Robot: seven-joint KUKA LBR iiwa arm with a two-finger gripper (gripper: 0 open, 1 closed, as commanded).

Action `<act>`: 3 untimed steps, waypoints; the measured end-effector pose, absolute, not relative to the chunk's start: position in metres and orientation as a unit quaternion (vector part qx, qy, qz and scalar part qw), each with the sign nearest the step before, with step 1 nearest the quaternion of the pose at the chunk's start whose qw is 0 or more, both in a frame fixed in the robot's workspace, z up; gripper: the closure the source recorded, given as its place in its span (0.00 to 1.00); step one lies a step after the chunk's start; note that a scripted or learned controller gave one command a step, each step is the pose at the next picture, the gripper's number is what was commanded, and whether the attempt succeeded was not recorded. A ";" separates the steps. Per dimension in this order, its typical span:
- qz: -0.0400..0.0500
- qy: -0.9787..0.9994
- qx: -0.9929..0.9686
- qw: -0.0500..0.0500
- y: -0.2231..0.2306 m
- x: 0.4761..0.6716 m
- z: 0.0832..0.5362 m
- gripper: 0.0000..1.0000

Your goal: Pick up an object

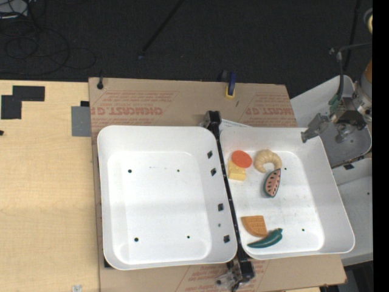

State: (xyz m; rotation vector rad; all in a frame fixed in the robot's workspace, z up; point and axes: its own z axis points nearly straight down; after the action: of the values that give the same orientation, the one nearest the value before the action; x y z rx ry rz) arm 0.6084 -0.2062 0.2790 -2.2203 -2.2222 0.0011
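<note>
The surface [48, 181] carries two white bins; the tool [316, 128], its opening state indeterminable, sits beside the right bin [328, 224], whose nearest item, a croissant [267, 159], appears light, rigid; grip across its middle.

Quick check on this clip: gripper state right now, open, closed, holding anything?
Gripper: cannot be told; it sits at the right bin's far right edge, clear of the toy food, with nothing visibly held.
</note>
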 end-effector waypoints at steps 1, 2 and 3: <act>0.003 -0.707 -0.707 0.006 -0.205 0.576 0.085 0.00; 0.000 -0.708 -0.706 0.000 -0.174 0.616 0.087 0.00; 0.001 -0.707 -0.707 0.002 -0.176 0.614 0.098 1.00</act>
State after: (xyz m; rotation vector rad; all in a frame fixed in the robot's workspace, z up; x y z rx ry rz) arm 0.6143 -0.1758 0.0976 -2.2188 -2.2198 0.0023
